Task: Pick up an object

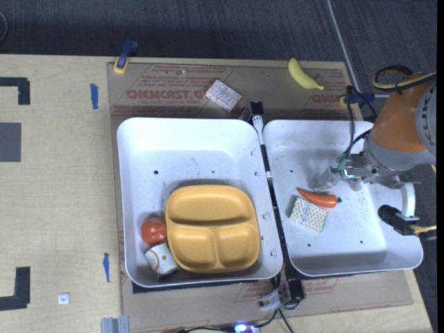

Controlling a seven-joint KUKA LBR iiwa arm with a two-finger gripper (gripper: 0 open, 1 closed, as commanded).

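A pale wood counter [55, 186] spreads toward nine o'clock, marked with black tape [15, 91] and blue tape [94, 96]; dark grey carpet floor [208, 12] runs along twelve o'clock under even light

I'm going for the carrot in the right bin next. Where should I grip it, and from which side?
Grip the carrot around its middle, coming straight down from above, probably with the fingers closing across its narrow width. It lies flat, long and slim, running left to right with its thin end pointing left. Its lower edge sits against the patterned square, so a slightly upper-side approach seems safer. The gripper is close by.
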